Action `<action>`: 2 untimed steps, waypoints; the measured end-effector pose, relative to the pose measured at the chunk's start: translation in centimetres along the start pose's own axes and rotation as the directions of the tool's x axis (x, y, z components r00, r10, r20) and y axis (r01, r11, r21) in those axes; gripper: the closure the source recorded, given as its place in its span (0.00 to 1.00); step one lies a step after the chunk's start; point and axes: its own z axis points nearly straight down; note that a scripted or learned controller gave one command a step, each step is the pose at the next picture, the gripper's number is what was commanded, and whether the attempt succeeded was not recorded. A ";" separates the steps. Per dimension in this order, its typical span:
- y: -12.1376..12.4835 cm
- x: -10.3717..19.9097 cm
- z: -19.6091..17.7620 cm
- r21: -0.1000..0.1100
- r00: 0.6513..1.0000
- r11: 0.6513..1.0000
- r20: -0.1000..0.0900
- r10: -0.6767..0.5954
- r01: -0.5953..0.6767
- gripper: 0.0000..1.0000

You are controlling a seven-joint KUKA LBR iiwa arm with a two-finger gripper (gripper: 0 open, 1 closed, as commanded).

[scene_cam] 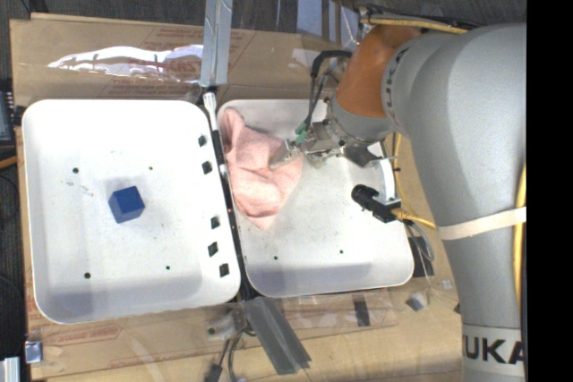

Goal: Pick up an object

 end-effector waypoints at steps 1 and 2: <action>1.8 4.6 0.0 -0.001 0.998 0.998 0.001 -0.056 0.056 0.00; 1.8 4.7 -1.0 -0.001 0.998 0.998 0.002 -0.062 0.062 1.00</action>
